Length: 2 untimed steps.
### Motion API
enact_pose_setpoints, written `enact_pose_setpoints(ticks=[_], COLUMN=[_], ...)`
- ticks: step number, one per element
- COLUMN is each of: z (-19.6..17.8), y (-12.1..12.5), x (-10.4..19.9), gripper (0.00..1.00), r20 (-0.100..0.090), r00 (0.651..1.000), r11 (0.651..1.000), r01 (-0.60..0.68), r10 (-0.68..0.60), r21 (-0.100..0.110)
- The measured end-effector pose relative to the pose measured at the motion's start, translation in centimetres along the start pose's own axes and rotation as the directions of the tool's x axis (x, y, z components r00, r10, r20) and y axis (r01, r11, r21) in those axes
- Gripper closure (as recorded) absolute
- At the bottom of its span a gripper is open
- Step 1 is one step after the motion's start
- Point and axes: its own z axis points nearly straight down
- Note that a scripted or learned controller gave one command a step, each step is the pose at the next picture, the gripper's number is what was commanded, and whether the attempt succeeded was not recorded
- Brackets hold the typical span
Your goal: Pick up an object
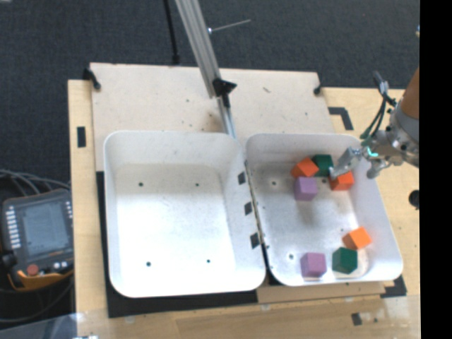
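- Red-orange block (343,181), in the upper part of the right bin (279,224), looks like the piece being gone for: the gripper (344,165) sits right at its upper edge, touching or nearly so.
- Whether that tool is spread, closed or clamped on anything I cannot tell; the view is too small and cluttered there, so no hold can be claimed.
- The block belongs to a tight cluster with a green block (323,163), an orange block (306,168) and a purple block (306,188). In my judgement the crowding explains the approach from the right, the cluster's open side.
- Near the bin's lower right corner lie three more, well apart from the cluster: an orange cube (358,238), a dark green cube (345,260) and a purple cube (313,264).
- The left bin (176,210) sits just beside, on a pale wooden bench (169,97).
- A slanted aluminium post (198,41) rises behind the bins; dark carpet (70,27) surrounds the bench, with a teach pendant (39,232) at left.
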Motion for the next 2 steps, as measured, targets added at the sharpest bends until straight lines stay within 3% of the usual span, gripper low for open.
enact_pose_setpoints(ticks=[1,2], z=[-0.2,4.8], y=[0.1,0.3], x=[0.0,-1.1], gripper=[0.00,0.00], r20=[0.002,0.002], r00=[1.000,1.000], r11=[1.000,1.000], r01=[0.001,-0.003], r10=[-0.001,0.003], r21=[-0.004,0.000])
